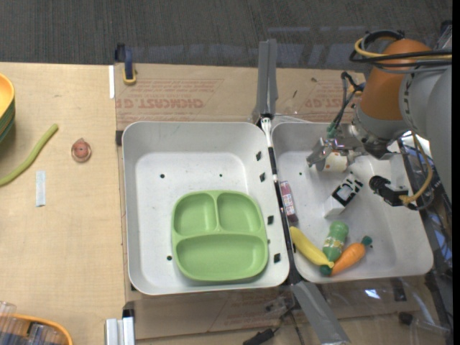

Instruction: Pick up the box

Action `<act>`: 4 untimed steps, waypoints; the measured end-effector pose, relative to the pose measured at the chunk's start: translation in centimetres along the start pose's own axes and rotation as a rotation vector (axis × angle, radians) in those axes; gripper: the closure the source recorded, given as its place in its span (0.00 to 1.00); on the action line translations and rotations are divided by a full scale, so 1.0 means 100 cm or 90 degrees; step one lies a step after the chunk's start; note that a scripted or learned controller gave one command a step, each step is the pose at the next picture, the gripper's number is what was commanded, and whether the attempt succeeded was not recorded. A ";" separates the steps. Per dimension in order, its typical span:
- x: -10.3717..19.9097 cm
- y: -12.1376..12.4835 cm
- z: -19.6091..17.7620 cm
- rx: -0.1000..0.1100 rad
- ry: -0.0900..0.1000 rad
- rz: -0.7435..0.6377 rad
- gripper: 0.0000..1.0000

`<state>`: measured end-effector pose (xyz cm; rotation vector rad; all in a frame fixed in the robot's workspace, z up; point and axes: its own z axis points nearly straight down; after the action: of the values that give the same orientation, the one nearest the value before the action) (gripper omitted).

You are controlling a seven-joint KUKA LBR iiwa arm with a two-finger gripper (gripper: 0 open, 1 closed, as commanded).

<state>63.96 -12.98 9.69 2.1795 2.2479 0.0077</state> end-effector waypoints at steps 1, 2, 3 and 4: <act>-0.001 0.000 -0.010 -0.001 -0.001 0.001 1.00; 0.100 0.002 -0.095 0.007 0.002 -0.073 1.00; 0.104 -0.086 -0.095 0.010 0.002 0.074 1.00; 0.093 -0.136 -0.261 0.008 0.000 0.153 1.00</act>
<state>49.78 -4.04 35.65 2.4404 1.9768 -0.0054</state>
